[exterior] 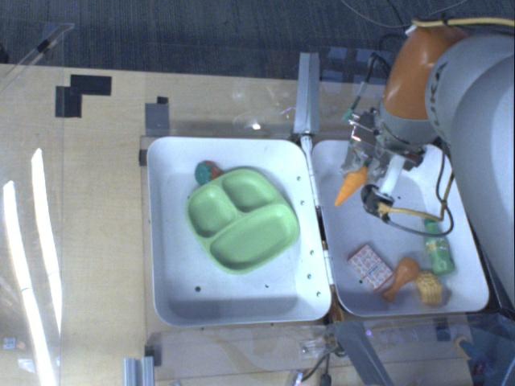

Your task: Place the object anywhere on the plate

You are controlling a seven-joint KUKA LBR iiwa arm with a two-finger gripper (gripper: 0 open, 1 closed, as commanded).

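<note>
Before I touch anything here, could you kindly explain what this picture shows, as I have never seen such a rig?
You are looking down at a slant from one fixed camera above a bench. The big grey shape with the orange band is a robot arm, reaching in from the right. On the bench stand two shallow white bins side by side. The left bin holds a green divided plate, with a small green and red item at its upper left edge. The right bin holds a patterned square, an orange-brown piece, a yellow piece and a small green piece. An orange carrot-shaped piece sits right at the arm's tip; I cannot tell whether it is actually gripped. The plate has nothing on it yet.
</note>
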